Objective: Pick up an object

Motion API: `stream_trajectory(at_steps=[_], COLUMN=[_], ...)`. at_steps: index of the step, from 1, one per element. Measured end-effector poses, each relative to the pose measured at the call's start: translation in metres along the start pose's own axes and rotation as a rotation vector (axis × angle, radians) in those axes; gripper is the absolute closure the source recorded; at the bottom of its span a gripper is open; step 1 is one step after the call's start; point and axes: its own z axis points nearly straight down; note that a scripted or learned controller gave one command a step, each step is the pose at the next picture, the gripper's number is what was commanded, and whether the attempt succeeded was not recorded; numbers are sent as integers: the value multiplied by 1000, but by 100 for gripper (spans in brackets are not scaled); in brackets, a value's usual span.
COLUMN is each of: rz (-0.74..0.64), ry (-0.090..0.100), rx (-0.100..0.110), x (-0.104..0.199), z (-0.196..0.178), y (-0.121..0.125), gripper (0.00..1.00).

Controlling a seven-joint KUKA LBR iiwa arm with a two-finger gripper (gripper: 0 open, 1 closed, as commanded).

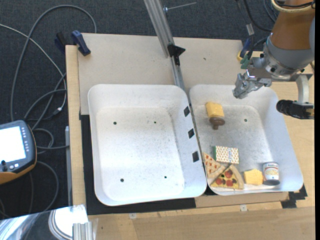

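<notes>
My gripper (243, 90) hangs over the far edge of the right bin (280, 134), with nothing visible between its fingers. In that bin, a yellow block on a brown stub (215, 113) lies left of and below the gripper, apart from it. Near the front edge sit a checkered sandwich-like block (226, 154), a pizza slice (222, 174), a yellow cheese wedge (253, 177) and a small can (271, 171).
The left bin (137, 144) lies beside the right one. A slanted metal rail (161, 24) runs down between the bins. A blue clamp (80, 41) grips the bench's far left corner. A tablet-like pendant (15, 149) sits at the left.
</notes>
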Motion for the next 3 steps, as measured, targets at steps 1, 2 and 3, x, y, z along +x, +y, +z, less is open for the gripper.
stream_trajectory(at_steps=[1,2,3], rz=[0,-1,0], ry=[1,2,1], rx=[3,5,1], x=[50,107,152], z=[18,25,25], y=[18,23,32], gripper=[100,100,100])
